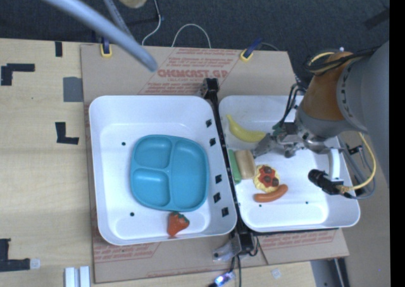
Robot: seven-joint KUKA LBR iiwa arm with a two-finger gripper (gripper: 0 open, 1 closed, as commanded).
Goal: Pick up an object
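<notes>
We see a curved yellow banana (243,131) lying in the right bin (342,216), near the divider, above a sandwich (243,164), a pizza slice (267,178) and a sausage (271,196). The hand (269,146) hangs just beside the banana's right end; we cannot tell how far its grip is spread.

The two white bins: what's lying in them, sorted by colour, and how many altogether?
Blue: 1, divided plate, left bin
Red: 2, strawberry, sausage
Yellow: 1, banana, right bin
Yellow with red: 1, pizza slice
Tan and green: 1, sandwich
Total: 6
</notes>
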